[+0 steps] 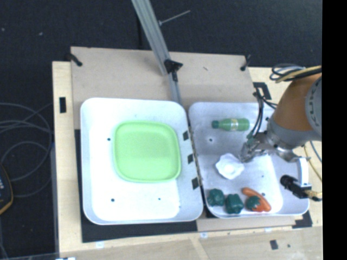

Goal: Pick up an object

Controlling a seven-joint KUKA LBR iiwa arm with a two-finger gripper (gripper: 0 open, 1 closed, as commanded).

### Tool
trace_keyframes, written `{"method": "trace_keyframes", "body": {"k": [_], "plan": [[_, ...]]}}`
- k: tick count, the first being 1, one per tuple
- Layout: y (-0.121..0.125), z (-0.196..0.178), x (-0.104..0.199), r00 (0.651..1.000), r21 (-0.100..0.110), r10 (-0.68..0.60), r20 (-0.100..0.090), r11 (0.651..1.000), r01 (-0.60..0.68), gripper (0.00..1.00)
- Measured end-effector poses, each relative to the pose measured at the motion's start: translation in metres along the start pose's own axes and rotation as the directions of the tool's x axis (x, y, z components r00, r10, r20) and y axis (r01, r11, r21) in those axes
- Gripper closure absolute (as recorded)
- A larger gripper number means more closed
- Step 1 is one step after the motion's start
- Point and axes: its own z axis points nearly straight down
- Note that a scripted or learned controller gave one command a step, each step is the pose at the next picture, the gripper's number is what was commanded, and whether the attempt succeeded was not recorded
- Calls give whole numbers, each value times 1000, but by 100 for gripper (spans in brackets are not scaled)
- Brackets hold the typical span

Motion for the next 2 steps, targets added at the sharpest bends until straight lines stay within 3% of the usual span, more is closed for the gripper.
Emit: {"method": "trace_keyframes", "body": {"k": [2], "plan": [[-5, -105, 5, 1000, -1, -2, 1, 1000, 2, 100]]}}
